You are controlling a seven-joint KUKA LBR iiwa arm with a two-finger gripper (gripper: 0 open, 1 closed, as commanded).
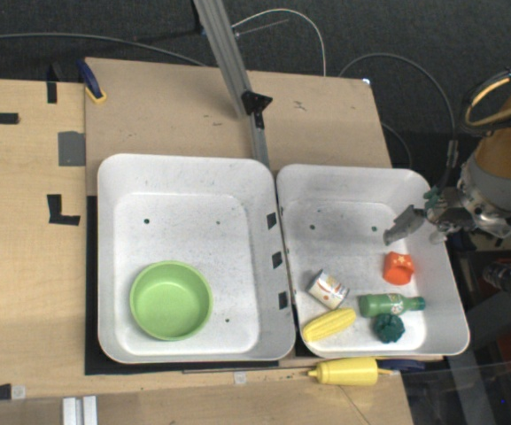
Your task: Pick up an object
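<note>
1. Grey metal pincer (407,223) hangs over the upper right of the right bin (361,181); whether its fingers are apart or together cannot be told; it grips nothing visible.
2. Nearest candidate: one orange toy (398,268), just below the pincer; probably light, stiff plastic, best taken across its narrow sides.
3. Further off: one green bottle (390,305), one dark green lump (388,328), one yellow corn (328,325), one small can (328,289).
4. Left bin (184,171): one green bowl (171,299); tabletop (166,104): one yellow bottle (348,372).

Right bin's (361,184) far half lies open; toys (361,304) crowd its near edge.
</note>
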